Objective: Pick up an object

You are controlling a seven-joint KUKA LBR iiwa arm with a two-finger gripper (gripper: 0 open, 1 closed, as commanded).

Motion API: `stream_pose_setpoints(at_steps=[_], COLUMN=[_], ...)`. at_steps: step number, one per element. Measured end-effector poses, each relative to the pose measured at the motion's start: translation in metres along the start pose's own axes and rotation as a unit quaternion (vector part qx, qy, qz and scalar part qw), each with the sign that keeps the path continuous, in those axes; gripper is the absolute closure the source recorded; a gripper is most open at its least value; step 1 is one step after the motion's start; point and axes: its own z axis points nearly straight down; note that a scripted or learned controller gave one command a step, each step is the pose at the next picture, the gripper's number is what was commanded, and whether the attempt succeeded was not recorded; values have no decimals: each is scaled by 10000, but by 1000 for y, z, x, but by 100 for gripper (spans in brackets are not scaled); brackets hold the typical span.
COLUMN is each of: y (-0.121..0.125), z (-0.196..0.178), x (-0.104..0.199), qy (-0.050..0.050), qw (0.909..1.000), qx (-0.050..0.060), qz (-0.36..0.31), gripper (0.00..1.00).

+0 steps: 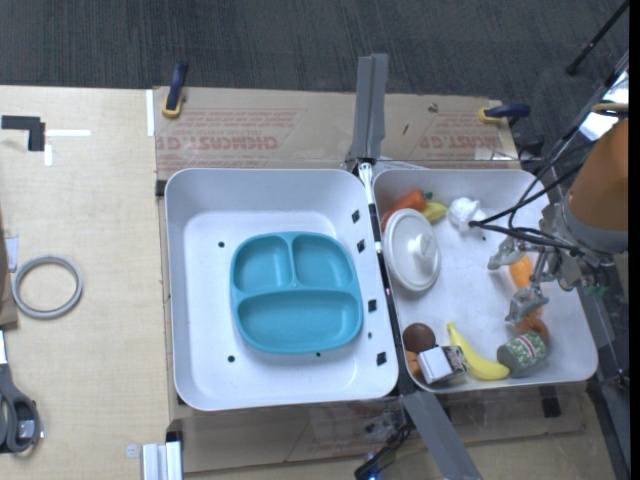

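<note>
My gripper (pixel 515 286) hangs low over the right side of the right bin (pixel 470 258), with the arm coming in from the right edge. A small orange object (pixel 521 271) lies right at the gripper, partly hidden by it. Just below are another orange piece (pixel 532 326) and a green patterned can (pixel 524 351). A yellow banana (pixel 474 359), a brown ball (pixel 418 336) and a small box (pixel 438 364) lie along the bin's front. A white round lid (pixel 413 251), an orange and yellow toy (pixel 416 206) and a white crumpled item (pixel 464 211) sit toward the back.
The left bin (pixel 200 268) holds a teal divided plate (pixel 296 292). A grey divider bar (pixel 370 108) stands between the bins at the back. On the bench at left lie a grey ring (pixel 44 286) and scissors (pixel 18 418). Cables (pixel 560 158) hang by the arm.
</note>
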Motion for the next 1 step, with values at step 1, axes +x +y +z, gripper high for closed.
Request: stream_pose_setpoints(at_steps=[1], y=[0], z=[-10], x=[-2], qy=[-29], qw=[10000], qx=[2], qz=[13], gripper=[100])
